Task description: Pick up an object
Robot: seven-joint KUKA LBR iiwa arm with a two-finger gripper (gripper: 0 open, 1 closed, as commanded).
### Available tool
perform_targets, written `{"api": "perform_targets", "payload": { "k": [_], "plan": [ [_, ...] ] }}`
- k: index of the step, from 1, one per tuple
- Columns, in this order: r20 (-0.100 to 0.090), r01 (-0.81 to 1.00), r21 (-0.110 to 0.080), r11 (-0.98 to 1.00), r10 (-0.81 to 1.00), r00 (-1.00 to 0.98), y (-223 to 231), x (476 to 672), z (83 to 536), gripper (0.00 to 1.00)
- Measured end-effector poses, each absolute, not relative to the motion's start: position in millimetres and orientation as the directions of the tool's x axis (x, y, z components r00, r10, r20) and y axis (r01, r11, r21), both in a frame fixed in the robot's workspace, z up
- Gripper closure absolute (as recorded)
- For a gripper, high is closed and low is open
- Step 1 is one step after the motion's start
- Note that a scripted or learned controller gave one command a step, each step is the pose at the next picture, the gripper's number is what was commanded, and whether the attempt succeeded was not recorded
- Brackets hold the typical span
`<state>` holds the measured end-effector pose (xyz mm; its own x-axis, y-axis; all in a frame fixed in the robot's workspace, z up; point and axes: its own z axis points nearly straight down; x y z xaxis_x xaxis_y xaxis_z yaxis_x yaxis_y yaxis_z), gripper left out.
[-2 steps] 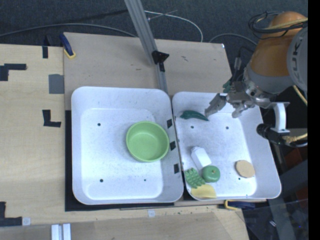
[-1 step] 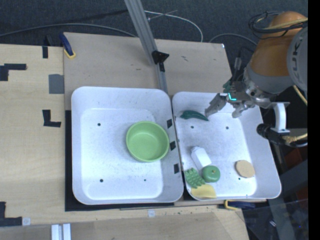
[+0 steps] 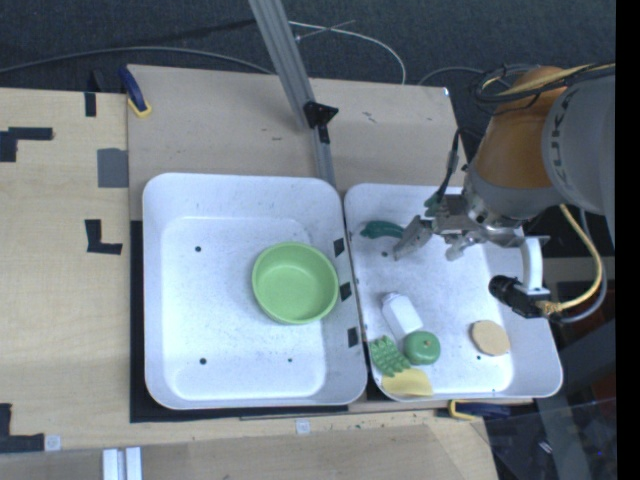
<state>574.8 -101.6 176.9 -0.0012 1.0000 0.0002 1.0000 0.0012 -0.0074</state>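
Note:
My gripper [image 3: 432, 245] hangs over the upper part of the right bin [image 3: 530, 368], its two fingers spread open with nothing between them. A small teal object [image 3: 380, 230] lies just left of the left fingertip [image 3: 403, 247]. Below the gripper lies a white bottle [image 3: 402, 315], and a round green piece [image 3: 421, 347] sits by the bottle's lower end. A green ridged item [image 3: 385, 355] and a yellow piece [image 3: 410, 382] rest at the bin's near left corner. A tan disc [image 3: 490, 338] lies toward the near right.
A green bowl [image 3: 295, 283] sits in the left bin [image 3: 180, 368], near its right wall. A grey pole [image 3: 285, 48] slants down to the bins' far edge. Cables [image 3: 570, 288] and a black fitting [image 3: 510, 295] hang off the wrist over the right bin's right side.

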Motion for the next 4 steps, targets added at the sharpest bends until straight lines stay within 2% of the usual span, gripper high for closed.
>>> {"api": "perform_targets", "payload": {
  "k": [2,3,4],
  "plan": [
    [-0.002,1.0,-0.002,0.002,1.0,-0.002,-110,576.0,87,0.0],
    [0.0,1.0,-0.003,0.002,1.0,-0.002,-110,576.0,98,1.0],
    [0.0,1.0,0.002,0.002,1.0,-0.002,-105,569.4,145,1.0]
  ]
}}
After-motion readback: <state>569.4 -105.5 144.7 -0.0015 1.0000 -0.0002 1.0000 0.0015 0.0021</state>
